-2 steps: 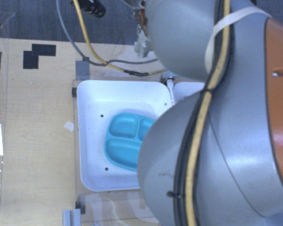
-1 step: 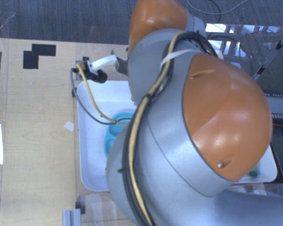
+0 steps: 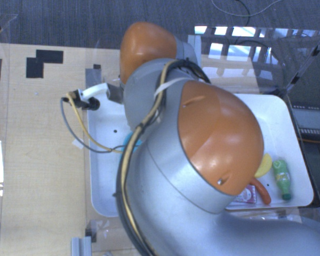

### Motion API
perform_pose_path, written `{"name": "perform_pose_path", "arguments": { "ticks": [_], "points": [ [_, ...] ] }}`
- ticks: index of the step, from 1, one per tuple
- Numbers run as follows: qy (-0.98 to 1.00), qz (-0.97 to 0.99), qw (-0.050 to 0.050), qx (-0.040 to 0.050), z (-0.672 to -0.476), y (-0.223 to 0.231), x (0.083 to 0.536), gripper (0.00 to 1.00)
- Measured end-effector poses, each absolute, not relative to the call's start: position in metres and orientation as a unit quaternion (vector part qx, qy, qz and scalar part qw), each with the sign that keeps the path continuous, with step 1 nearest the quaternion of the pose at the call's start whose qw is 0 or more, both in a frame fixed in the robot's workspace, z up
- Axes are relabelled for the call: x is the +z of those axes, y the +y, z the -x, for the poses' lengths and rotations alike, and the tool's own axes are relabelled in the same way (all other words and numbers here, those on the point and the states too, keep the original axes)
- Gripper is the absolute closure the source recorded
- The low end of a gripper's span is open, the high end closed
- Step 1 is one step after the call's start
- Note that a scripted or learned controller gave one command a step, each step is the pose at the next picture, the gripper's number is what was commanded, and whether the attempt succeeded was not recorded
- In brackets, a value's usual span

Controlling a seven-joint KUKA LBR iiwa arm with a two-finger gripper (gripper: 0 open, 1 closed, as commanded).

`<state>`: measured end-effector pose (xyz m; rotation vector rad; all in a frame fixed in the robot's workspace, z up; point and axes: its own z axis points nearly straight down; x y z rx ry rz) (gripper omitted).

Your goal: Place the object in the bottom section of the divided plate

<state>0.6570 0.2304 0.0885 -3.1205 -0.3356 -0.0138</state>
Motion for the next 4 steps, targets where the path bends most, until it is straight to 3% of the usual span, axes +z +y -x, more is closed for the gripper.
{"name": "perform_pose_path", "arguments": {
  "ticks": [1, 4],
  "points": [
    [-0.107, 0.994, 0.002, -0.0038, -0.6568, 0.2307, 0.0887, 0.00],
    [-0.107, 0.994, 0.002, -0.0036, -0.6567, 0.2306, 0.0884, 0.00]
  ]
}}
